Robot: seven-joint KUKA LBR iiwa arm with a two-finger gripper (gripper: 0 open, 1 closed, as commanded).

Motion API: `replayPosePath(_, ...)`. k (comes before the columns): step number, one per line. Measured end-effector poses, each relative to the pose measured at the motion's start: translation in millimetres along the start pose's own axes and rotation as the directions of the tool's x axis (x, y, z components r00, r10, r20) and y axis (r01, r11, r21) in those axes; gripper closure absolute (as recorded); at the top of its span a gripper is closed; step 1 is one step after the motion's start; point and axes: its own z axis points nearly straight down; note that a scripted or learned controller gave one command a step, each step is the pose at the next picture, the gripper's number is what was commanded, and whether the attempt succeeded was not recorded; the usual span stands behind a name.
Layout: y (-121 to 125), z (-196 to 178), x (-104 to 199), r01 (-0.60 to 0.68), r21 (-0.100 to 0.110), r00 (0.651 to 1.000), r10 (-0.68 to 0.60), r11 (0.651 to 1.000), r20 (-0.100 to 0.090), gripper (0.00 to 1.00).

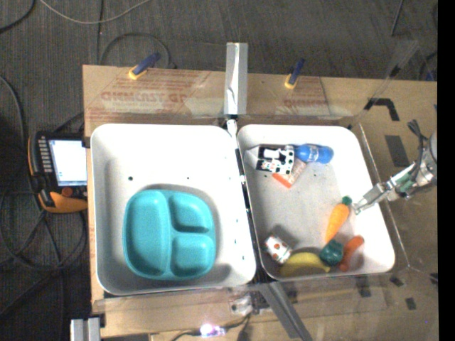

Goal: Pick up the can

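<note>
The can (278, 246) lay on its side in the right bin (313, 190), near the front edge and toward the bin's left corner. Its long axis ran on a slant from upper left to lower right, with the pale round end facing up and left and the red-marked body trailing toward a banana (304, 263), which it touched or very nearly touched. A teal toy (331, 252) sat just beside the banana's right end, with a small orange piece (350, 251) next to it and a carrot (338, 219) tilted above them. At the back of the same bin were a black-and-white carton (276, 159), a blue bottle (313, 153) lying sideways, and a small orange item (284, 180) just below the carton. The left bin (106, 190) held a teal divided plate (170, 231). The gripper (361, 204) hung over the right bin's right rim, well apart from the can; whether its jaws were apart or together could not be told.
</note>
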Motion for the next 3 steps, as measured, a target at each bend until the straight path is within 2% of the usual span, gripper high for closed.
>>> replayPosePath(1, 10.1, 154.6, 32.1, 0.140, -0.002, 0.990, -0.140, 0.990, 0.000, 0.00)
replayPosePath(2, -0.6, 61.3, -0.2, 0.082, 0.001, 0.997, -0.082, 0.997, 0.000, 0.00)
replayPosePath(3, 32.3, 158.8, 97.8, 0.101, -0.008, 0.995, -0.101, 0.995, 0.006, 0.00)
